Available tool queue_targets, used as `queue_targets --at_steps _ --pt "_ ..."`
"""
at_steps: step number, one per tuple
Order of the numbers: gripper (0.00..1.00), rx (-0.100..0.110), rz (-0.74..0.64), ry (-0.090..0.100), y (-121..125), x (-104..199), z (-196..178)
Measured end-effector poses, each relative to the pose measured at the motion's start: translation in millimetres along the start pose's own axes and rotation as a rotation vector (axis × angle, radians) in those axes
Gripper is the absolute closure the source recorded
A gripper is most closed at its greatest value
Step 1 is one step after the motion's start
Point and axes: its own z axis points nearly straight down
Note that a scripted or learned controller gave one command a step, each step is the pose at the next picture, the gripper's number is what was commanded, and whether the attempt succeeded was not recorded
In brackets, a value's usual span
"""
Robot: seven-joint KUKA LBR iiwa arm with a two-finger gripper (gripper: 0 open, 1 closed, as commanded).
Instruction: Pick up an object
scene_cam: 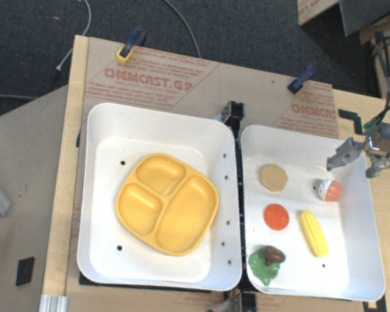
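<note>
- Over the far right corner of the right bin (370, 242), the gripper (359, 160) hangs with its two grey metal fingers spread apart and nothing between them.
- Inside that shallow, smooth white bin lie five small things, all apart from the gripper: a flat round tan cookie (274, 177), a round red-orange tomato slice (276, 217), a long ridged yellow corn cob (313, 233), a small white and orange-red piece (329, 190) near the far wall, and a leafy green piece with a dark brown lump on it (266, 262) at the near edge.
- Of these, the white and orange-red piece lies nearest the fingers.
- Beside it, the left bin (89, 245) holds a glossy yellow plastic plate (167, 203) with rounded corners, split into three compartments.
- Both bins rest on a brown cardboard sheet (156, 77) printed in red.
</note>
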Motion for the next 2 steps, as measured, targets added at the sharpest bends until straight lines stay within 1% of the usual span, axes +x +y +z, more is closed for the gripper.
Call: queue_targets --at_steps 1,2 --pt "0.00 -0.013 -0.003 -0.003 2 1 -7" --pt "0.00 -0.005 -0.003 -0.001 1 1 56"
